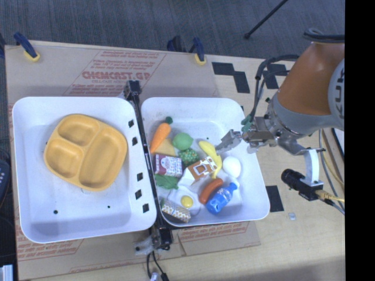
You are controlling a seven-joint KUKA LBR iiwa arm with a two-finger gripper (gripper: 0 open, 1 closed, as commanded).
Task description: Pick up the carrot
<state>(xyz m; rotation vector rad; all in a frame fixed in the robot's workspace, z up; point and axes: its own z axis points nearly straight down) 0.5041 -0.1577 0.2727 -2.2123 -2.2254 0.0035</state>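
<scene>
- Camera view, carrot [159, 136]: lies in the right bin [249, 119], at the upper left of its contents, close to the divider between the two bins. Long axis runs diagonally; green top points to upper right of the frame, narrow orange tip to lower left.
- Camera view, gripper [228, 139]: sits over the right bin's right-hand part, above the banana [210, 152] and white egg [232, 167]. Whether it is parted or closed cannot be told; nothing is seen held in it.
- Relation: carrot lies well to the left of the gripper, at about the same height in frame, with the green lime [182, 140] between.
- Judgement: the next move calls for travel leftward, closing across the carrot's diagonal.
- Left bin [23, 168]: holds a yellow divided plate [85, 151].
</scene>
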